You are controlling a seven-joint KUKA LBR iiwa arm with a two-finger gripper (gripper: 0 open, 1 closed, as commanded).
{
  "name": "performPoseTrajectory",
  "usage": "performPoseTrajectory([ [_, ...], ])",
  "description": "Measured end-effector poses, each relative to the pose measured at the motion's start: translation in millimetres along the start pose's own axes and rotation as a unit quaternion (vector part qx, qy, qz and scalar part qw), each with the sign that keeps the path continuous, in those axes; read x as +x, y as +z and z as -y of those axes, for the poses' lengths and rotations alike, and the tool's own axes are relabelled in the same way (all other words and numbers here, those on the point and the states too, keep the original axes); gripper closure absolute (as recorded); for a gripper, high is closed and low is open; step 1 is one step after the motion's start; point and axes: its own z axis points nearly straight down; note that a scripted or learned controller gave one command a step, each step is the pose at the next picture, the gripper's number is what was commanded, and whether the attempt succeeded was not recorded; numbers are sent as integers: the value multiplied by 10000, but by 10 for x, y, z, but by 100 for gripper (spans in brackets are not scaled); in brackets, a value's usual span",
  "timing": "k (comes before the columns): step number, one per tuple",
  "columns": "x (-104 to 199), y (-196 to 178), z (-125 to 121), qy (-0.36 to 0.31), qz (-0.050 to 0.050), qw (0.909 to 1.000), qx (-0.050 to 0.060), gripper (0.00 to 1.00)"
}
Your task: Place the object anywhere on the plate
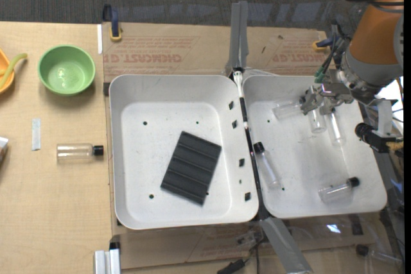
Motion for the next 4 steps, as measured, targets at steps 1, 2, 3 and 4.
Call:
performPoseTrajectory([
  [1, 524, -308, -704, -626, 4, 9980, -12, 100],
  [2, 1018, 151, -634, -997, -3, 9950, -3, 100],
  [3, -923, 942, -744, -1709, -31, 9853, 8, 100],
  [4, -994, -62, -755, -1407, 3, 9901, -25, 100],
])
